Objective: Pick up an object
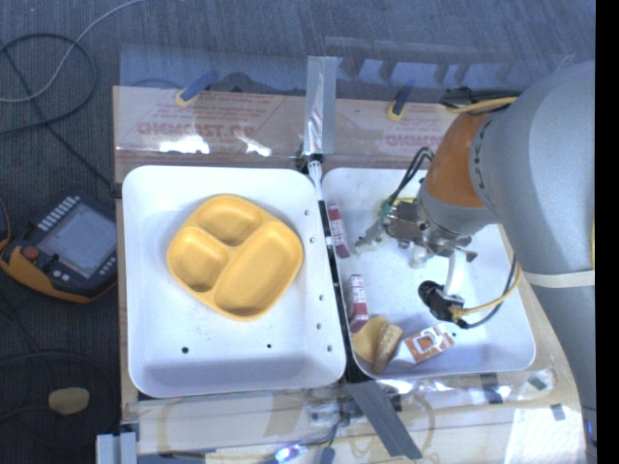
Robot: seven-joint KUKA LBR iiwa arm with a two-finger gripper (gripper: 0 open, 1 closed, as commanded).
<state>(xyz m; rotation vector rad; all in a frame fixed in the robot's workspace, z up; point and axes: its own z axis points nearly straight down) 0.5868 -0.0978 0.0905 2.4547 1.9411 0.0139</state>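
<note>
My gripper [411,232] hangs low over the middle of the right bin [503,351], below the orange band of the arm [455,167]. Along that bin's left wall lie two small red-and-white tubes: one [336,230] near the back and another [356,296] nearer the front. At the front of the bin sit a tan bread-like piece [375,342] and, to its right, a small orange-and-white packet [429,341]. The gripper is above bare bin floor, to the right of the tubes and behind the packet. I see nothing held in it.
The left bin [155,356] holds a yellow three-section plate [235,255]. A black cable plug [437,301] and yellow wire dangle from the wrist near the packet. A metal divider [320,104] stands between the bins at the back. A pendant [68,245] lies on the floor at the left.
</note>
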